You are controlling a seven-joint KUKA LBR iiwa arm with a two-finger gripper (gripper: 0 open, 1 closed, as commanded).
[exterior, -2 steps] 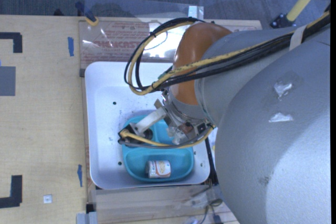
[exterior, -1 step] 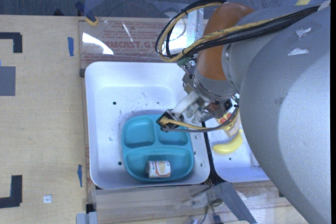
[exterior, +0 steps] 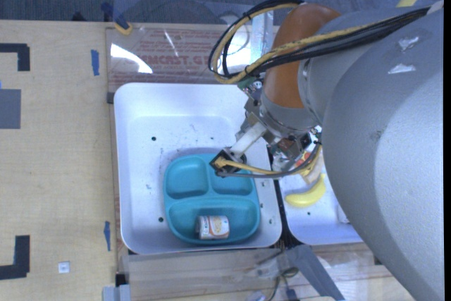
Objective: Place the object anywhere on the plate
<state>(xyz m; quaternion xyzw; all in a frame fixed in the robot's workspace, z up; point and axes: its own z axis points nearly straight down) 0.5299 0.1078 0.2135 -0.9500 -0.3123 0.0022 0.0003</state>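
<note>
Claw (exterior: 287, 150) poised over the seam between the 2 bins, just beside the right rim of the teal plate (exterior: 187, 180); impossible to tell whether spread or pressed together. Small can (exterior: 213, 227) lying on its side in the plate's wide near compartment, seemingly already placed. Best to rise straight up, clear of the rim, without nudging plate or can. Yellow thing (exterior: 308, 195) in the right bin: leave alone.
</note>
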